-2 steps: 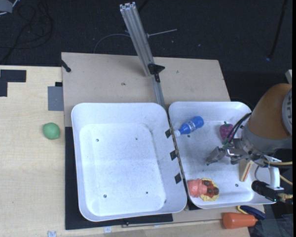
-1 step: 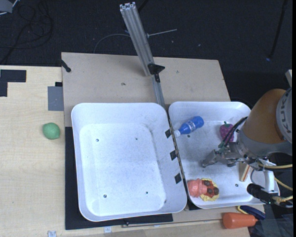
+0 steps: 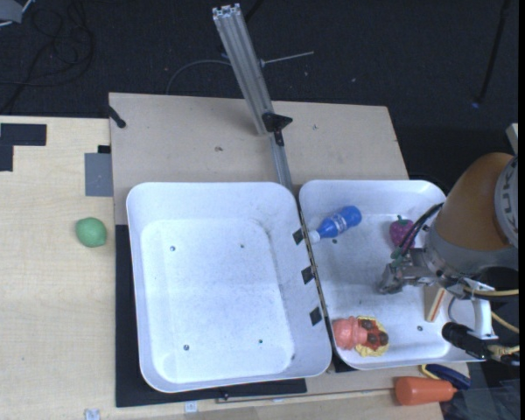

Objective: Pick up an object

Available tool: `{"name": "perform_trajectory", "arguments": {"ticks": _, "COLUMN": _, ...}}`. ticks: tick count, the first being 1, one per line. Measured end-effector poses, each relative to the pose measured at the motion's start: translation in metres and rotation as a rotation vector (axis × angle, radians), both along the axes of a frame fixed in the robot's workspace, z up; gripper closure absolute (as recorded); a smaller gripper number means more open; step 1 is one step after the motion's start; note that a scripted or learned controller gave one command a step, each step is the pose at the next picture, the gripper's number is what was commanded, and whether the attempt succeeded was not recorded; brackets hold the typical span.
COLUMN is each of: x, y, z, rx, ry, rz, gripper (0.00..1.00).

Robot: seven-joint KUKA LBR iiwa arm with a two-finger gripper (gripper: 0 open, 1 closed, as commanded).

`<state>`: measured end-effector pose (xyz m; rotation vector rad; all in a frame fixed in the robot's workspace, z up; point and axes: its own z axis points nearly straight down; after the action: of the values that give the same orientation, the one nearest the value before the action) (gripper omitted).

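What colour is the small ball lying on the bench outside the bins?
Green. The small round ball lies on the pale wooden bench, seen in the camera view.

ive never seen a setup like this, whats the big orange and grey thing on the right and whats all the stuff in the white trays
It is a grey robot arm with an orange band, filmed from one camera above the bench. Its two-finger gripper is down inside the right white bin. I cannot tell whether it holds anything. That bin holds a blue plastic bottle, a small purple object and a red and yellow toy. The left white bin sits beside it. A green ball lies on the bench outside, and an orange object by the front edge.
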<state>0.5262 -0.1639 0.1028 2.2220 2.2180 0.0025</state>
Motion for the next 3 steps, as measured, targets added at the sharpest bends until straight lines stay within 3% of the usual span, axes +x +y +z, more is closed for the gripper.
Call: {"name": "perform_trajectory", "arguments": {"ticks": 3, "x": -0.004, "y": 0.001, "z": 0.148, "rx": 0.0, "ry": -0.001, "rz": 0.002, "gripper": 1.0}}
